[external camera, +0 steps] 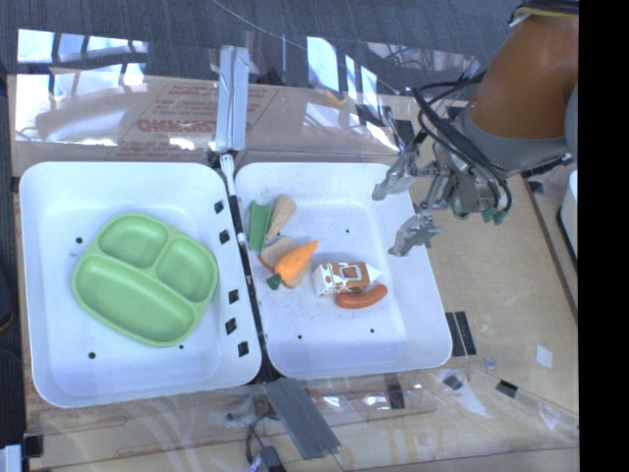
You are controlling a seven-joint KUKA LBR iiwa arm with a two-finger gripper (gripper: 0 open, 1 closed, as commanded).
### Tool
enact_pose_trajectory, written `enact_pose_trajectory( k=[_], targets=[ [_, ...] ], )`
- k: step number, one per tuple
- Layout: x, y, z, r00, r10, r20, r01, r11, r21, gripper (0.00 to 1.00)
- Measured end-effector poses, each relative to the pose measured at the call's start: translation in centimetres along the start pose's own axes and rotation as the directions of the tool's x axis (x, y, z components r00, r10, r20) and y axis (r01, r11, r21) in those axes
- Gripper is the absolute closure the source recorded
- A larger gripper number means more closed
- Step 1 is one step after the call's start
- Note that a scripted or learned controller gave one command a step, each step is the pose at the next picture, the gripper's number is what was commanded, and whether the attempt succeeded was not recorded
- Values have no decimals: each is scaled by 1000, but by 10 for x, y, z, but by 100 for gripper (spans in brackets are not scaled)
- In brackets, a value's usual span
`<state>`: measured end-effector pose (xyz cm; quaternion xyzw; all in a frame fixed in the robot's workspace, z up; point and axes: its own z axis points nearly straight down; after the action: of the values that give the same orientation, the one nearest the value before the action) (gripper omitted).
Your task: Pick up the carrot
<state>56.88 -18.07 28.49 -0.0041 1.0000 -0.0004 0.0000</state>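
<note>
I log carrot: tapered orange, smooth plastic, green stub, lying in right bin, well left of my end effector; fingers spread, gripping nothing, above bin's right rim.

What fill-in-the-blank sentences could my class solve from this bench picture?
1. The carrot lies in the ____ bin.
2. The green divided plate has ____ compartments.
3. The gripper hangs above that bin's ____ edge.
4. The sausage touches the small ____.

Missing words: right; three; right; carton
</note>
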Motion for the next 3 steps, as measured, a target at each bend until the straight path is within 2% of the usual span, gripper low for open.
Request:
enact_pose_trajectory(
  k=[1,2,3],
  targets=[
    [2,46,179,996,94,-10,-94,996,-4,0],
    [-2,46,164,996,87,-1,-87,996,-1,100],
    [-1,136,90,963,270,4,-270,963,-3,100]
  ],
)
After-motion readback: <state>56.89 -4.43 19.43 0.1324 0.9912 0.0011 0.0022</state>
